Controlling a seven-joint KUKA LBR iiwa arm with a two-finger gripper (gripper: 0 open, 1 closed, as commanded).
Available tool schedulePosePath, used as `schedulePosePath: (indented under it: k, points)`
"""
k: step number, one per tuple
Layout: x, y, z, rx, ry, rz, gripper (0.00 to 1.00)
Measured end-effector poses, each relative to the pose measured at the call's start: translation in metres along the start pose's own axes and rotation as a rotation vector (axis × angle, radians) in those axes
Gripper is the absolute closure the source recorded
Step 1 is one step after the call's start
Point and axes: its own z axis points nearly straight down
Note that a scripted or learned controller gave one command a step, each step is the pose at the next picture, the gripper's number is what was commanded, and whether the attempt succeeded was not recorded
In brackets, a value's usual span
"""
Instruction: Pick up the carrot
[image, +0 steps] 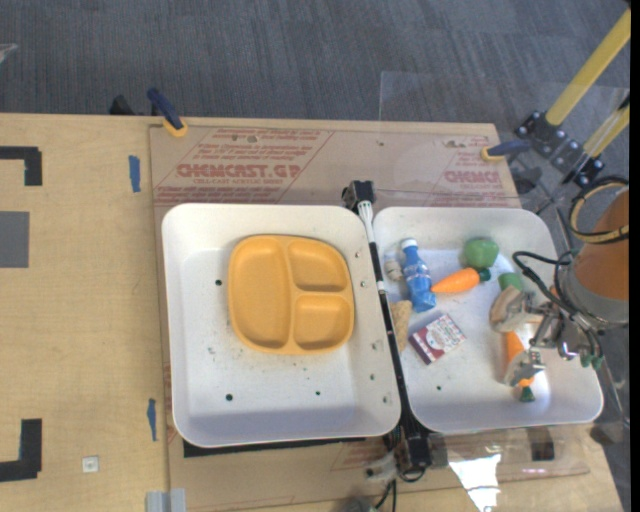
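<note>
The left bin (190, 330) carries a yellow divided plate (291, 294). The right bin (575, 400) holds the clutter, with the arm (605, 265) reaching in over its right rim. The gripper (540, 335) hangs low near the right wall, among a tan object and a small orange piece; whether its jaws are open or closed, I cannot tell. The carrot (461, 282) lies well left of it, at the far middle, between a blue bottle (415, 275) and a green ball (481, 250). This looks like the approach step: next, 1 shift left over the carrot.
</note>
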Motion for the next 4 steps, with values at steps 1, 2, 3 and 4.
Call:
schedulePosePath:
  k: [1,2,3,4]
  points:
    - [-0.005,0.001,-0.014,0.002,-0.016,-0.002,1.00]
    - [-0.004,0.001,-0.013,0.002,-0.013,-0.002,0.00]
    - [0.000,0.014,0.000,0.005,0.001,0.041,0.00]
    - [0.013,0.031,-0.001,0.005,-0.003,0.046,0.00]
